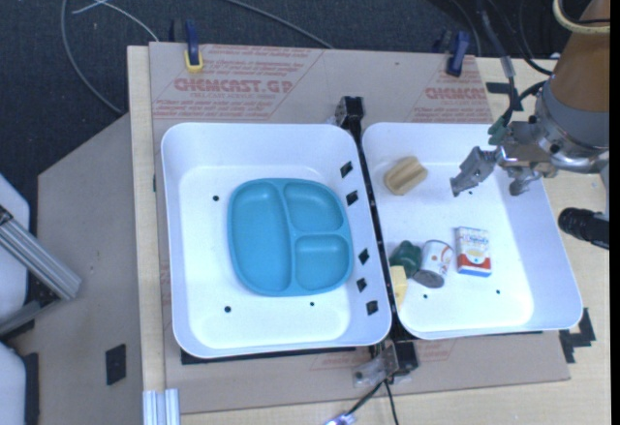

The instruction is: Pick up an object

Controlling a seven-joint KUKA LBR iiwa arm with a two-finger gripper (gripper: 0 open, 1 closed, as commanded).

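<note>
Right bin: tan bread-like block, upper left; probably light, soft, graspable across its short sides. Red-white carton, small can nearby. Gripper: fingers spread, empty, hovering beside the block.

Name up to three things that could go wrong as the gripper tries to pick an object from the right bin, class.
1. The small can lies against the green object, so the gripper may catch both or knock one aside.
2. The red and white carton lies flat, so the fingers may slide over it.
3. The tan block lies tilted near the right bin's upper edge and may get pushed away rather than gripped.
</note>
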